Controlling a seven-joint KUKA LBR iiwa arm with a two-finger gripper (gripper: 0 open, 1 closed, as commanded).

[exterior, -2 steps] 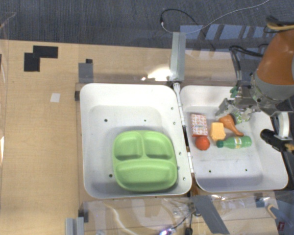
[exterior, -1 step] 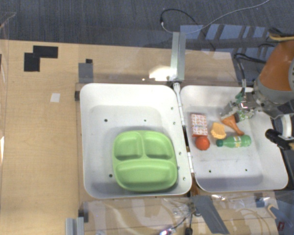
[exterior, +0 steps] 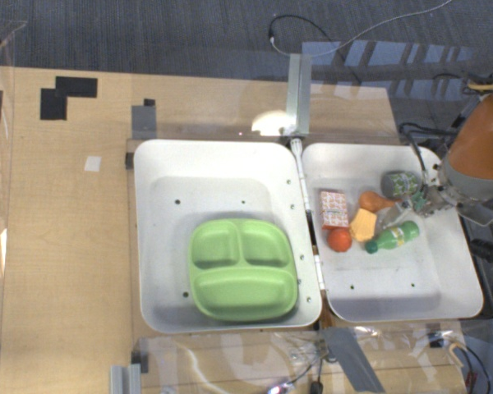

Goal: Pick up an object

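The right bin (exterior: pixel 411 294) holds a small heap of items. In it are a pink-and-white box (exterior: pixel 334 208), a red tomato (exterior: pixel 338 240), a yellow block (exterior: pixel 363 225), an orange carrot-like piece (exterior: pixel 375 200), a green bottle (exterior: pixel 393 236) lying on its side, and a grey-green lump (exterior: pixel 401 184). My gripper (exterior: pixel 411 208) reaches in from the right. It hangs low over the heap's right end, between the grey-green lump and the green bottle. I see nothing clearly held in it.
A green divided plate (exterior: pixel 242 269) lies in the left bin (exterior: pixel 172 179). A metal post (exterior: pixel 298 89) stands behind the wall between the bins. The arm's orange band (exterior: pixel 485 138) hangs over the right bin's far right corner, and cables run beside it.
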